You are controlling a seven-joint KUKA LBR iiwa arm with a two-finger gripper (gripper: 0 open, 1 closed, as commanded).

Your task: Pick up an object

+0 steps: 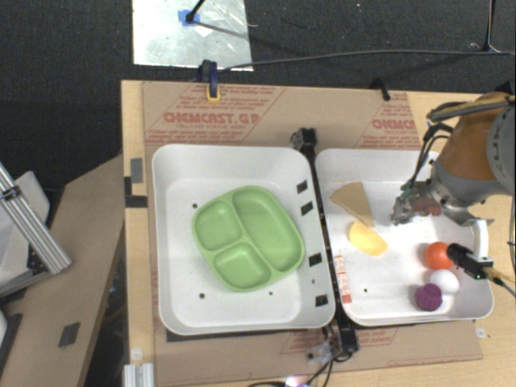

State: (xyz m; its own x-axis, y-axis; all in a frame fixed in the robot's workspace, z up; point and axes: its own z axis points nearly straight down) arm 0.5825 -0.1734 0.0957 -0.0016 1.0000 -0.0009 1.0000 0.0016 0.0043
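Brown cardboard-covered tabletop (266,107), printed with red lettering, against a dark woven backdrop; two shallow white bins side by side on it.

Right bin (363,168): five small things, smooth and plastic-looking, any of them open to picking. One tan wedge (355,200), flat and triangular, near the bin's middle. One yellow rounded piece (367,239), lemon-like, just below the wedge and close to touching it. One orange ball (437,255) toward the right wall. One white egg-shaped piece (444,280) just under the orange ball, touching or nearly so. One purple ball (428,297) right beside the white piece, near the front rim.

Tool (405,209) low over the right bin, just right of the tan wedge and above-right of the yellow piece, well left of the orange ball. Too small and dark to judge how it stands or whether it touches anything; nothing seen between its tips. Grey arm with orange band behind it, reaching in from the right.

Left bin (185,176): one pale green tray (247,237), rounded and glossy, set at a slant, split into three hollows.

Beyond the bins: one blue-and-yellow clamp (210,79) at the tabletop's far edge, one shiny silver sheet (190,22) on the dark cloth with a scrap of blue tape on it.
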